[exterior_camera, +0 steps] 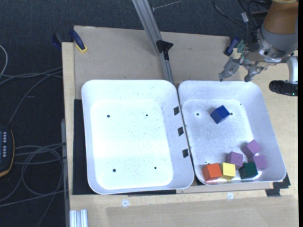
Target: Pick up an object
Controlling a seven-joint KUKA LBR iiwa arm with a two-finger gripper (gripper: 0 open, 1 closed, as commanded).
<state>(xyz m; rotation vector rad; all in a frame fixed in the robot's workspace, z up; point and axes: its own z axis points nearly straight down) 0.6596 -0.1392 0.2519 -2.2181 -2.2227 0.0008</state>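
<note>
The right bin (265,109) offers open floor across its middle and its nine o'clock side. One blue block (219,114) stands alone toward twelve o'clock, with bare room all round it. A cluster crowds the five o'clock corner: orange block (212,171), yellow block (228,170), green block (247,170) and three purple blocks (253,147), packed close with little gap between them. The gripper (240,74) hangs above the bin's twelve o'clock rim, fingers spread.

Robotics lab: plywood desk (123,51) carrying two white bins (94,126), metal camera pole (149,20), loose cables (28,150) on dark carpet (38,8), robot arm (281,18).
</note>
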